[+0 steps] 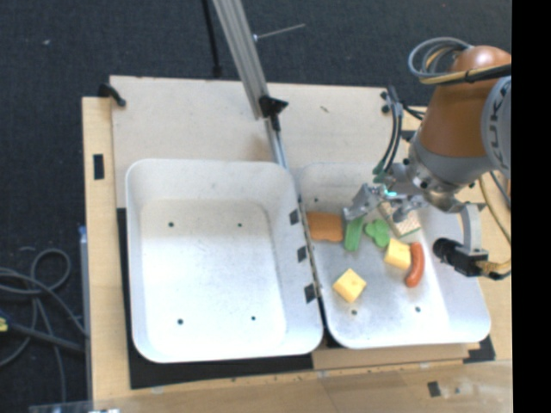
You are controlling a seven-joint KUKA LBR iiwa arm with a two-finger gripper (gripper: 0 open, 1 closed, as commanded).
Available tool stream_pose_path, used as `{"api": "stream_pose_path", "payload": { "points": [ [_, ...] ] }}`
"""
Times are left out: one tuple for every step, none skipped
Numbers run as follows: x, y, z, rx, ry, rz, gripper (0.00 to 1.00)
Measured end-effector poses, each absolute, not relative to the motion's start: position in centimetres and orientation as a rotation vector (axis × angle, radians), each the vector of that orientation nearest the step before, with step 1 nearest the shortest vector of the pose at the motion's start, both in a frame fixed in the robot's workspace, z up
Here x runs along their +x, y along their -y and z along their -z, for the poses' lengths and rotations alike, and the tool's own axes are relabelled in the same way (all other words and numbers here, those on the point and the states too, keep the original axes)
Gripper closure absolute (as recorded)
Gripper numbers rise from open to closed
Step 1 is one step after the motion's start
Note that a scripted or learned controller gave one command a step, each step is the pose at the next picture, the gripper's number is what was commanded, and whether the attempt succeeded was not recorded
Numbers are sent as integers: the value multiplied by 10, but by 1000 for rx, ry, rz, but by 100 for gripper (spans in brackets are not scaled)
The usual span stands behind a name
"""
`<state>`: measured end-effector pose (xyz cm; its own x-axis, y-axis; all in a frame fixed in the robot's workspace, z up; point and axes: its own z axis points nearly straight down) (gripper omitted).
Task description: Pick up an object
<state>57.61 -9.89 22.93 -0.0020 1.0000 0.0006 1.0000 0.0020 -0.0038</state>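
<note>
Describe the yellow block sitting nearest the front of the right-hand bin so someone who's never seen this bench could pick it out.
Start at the right bin, the one the arm reaches into. The toys sit in a cluster near its middle, and the yellow block lies a little apart, toward the front edge. Unlike the second yellow piece beside the red sausage, it touches nothing.

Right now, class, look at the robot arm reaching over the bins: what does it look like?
The arm has a broad orange band and grey casing beside it. Thin cables loop over its top and run down its side. The gripper at its end is small, metallic and grey.
</note>
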Motion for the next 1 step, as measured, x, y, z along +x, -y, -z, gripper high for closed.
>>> {"api": "stream_pose_path", "payload": {
  "points": [
    [577,99,-232,-2221,2223,2,0]
  ]
}}
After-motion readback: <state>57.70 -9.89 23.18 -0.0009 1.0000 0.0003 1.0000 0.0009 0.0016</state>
